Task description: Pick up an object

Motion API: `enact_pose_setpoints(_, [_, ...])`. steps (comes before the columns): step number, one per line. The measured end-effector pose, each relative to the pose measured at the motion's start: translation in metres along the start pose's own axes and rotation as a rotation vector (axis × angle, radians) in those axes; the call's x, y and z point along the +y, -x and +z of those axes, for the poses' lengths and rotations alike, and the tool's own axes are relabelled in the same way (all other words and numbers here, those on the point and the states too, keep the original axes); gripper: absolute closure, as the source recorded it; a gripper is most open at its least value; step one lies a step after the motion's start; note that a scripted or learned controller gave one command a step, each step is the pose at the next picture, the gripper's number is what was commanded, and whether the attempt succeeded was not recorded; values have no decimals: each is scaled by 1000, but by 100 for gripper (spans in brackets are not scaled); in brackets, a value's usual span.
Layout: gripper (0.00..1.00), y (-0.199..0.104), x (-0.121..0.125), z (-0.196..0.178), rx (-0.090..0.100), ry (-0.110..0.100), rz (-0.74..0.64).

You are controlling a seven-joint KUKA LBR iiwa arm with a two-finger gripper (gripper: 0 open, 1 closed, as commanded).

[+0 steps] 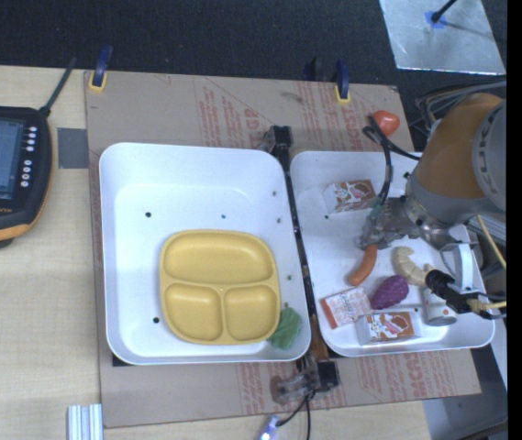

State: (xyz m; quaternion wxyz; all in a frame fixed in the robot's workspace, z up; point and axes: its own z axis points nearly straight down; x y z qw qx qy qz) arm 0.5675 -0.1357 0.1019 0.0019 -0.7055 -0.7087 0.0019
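Although the left bin (118, 246) has bare floor along its top and left walls, its lower half is taken by a yellow divided tray (219, 285), with a green leafy piece (286, 329) wedged at the tray's lower right corner near the bin wall. Crowded by comparison, the right bin (320, 177) holds a small packet (349, 193) near its top, a sausage (362, 264) in the middle, a purple piece (389, 291), a pale banana-like piece (410, 266), a red-and-white packet (345, 307) and a box (389, 326) along the lower edge. Hovering just above the sausage, the gripper (382, 230) is dark and blurred; whether it is spread or clenched cannot be made out. Part of the arm (458, 168) is cut off at the right.
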Motion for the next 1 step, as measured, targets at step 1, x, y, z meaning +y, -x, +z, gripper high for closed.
enact_pose_setpoints(1, [100,-60,25,-90,1,3,0])
